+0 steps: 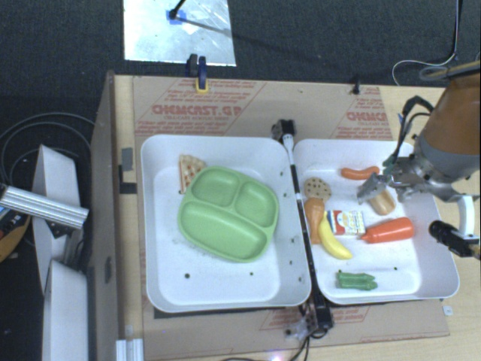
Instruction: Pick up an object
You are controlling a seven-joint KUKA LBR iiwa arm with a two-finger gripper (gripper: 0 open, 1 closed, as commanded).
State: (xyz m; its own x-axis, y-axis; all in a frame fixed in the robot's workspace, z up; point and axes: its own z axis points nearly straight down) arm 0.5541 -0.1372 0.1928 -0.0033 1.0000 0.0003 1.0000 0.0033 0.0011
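Over the right bin (432, 280), near its upper right part, hovers the gripper (379, 190); cannot tell how far apart the fingers stand. Just under it, a small tan piece (383, 202), not clearly gripped. Nearby lie a sausage (359, 173), cookie (317, 187), banana (334, 243), carrot (388, 231) and green pod (355, 280). In the left bin (161, 277), a green divided plate (228, 213) beside a sandwich wedge (189, 170).

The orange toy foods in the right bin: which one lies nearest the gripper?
The small hot dog along the bin's far side lies nearest the gripper; the big carrot and the orange piece by the divider lie farther.
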